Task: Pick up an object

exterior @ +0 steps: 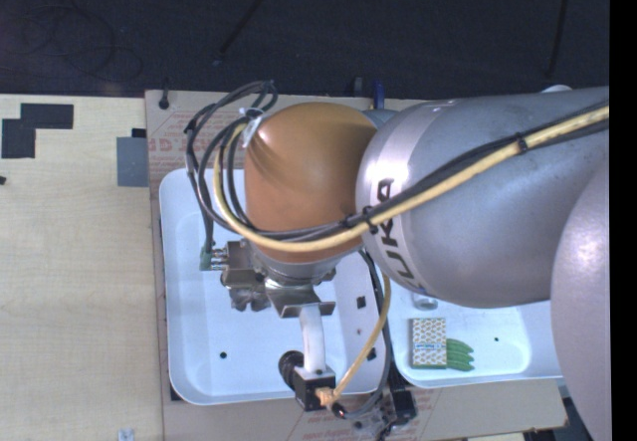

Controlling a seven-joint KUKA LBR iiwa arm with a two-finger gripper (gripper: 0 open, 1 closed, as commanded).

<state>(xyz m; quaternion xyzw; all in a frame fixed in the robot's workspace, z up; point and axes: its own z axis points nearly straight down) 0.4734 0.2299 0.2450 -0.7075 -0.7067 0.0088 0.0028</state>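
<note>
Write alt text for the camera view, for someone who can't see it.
A large grey robot arm with an orange band reaches from the right over the left white bin. The right bin holds a small patterned box beside a green object.

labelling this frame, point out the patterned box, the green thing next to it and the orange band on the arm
patterned box (429, 341), camera view, top face
green thing (460, 355), camera view, middle
orange band (304, 175), camera view, rounded upper surface
</note>
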